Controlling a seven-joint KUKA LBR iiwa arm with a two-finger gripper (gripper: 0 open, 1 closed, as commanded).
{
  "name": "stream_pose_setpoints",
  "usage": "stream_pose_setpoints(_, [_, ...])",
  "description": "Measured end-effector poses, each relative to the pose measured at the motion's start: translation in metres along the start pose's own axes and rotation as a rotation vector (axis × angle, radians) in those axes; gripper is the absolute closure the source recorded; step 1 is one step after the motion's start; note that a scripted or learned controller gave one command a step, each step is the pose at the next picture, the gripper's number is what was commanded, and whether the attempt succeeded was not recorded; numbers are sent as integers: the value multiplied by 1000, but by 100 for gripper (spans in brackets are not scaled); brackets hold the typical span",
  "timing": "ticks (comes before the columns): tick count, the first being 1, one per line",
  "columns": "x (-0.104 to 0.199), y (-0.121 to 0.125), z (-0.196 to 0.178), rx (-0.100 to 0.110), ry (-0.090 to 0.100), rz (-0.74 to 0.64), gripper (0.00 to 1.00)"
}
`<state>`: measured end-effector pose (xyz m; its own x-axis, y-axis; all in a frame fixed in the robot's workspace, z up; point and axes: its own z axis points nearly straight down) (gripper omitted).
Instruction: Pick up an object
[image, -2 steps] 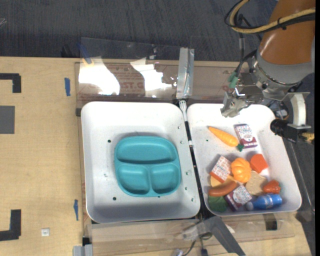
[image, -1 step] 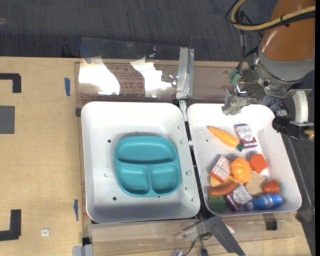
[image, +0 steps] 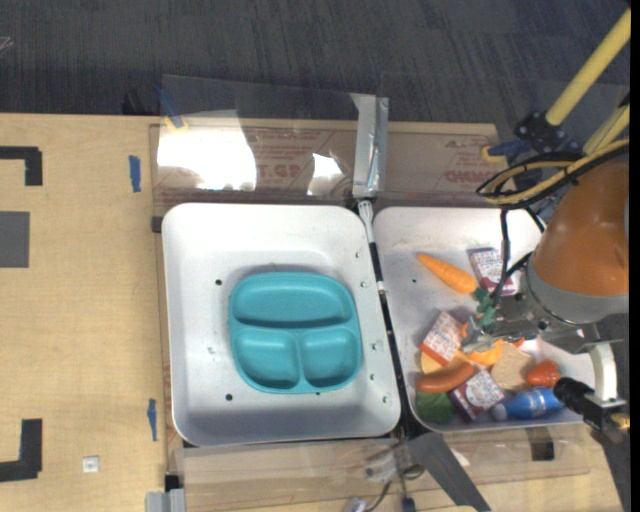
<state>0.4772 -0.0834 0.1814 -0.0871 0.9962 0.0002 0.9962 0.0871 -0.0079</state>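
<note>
The right bin (image: 400, 240) holds a heap of toy food. An orange carrot (image: 446, 272) lies near its middle, with a pink packet (image: 486, 262) beside it. Lower down are a red and white box (image: 439, 340), a sausage (image: 445, 377), a green piece (image: 432, 405), a purple packet (image: 480, 392), a tan bread slice (image: 511, 368), a red tomato (image: 543, 375) and a blue bottle (image: 528, 404). My gripper (image: 492, 322) hangs low over the heap, just right of the red and white box and above an orange piece (image: 484, 352). The arm's orange band (image: 592, 240) hides the bin's right side.
The left bin (image: 190, 250) holds a teal divided plate (image: 295, 330). A clear plastic sheet (image: 270, 150) and a cardboard wall stand behind both bins. Yellow and black cables (image: 545, 130) run at the upper right. Cardboard bench surface (image: 70, 320) spreads to the left.
</note>
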Motion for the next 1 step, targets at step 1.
stream_pose_setpoints(1, [1,2,-3,-8,0,-4,0])
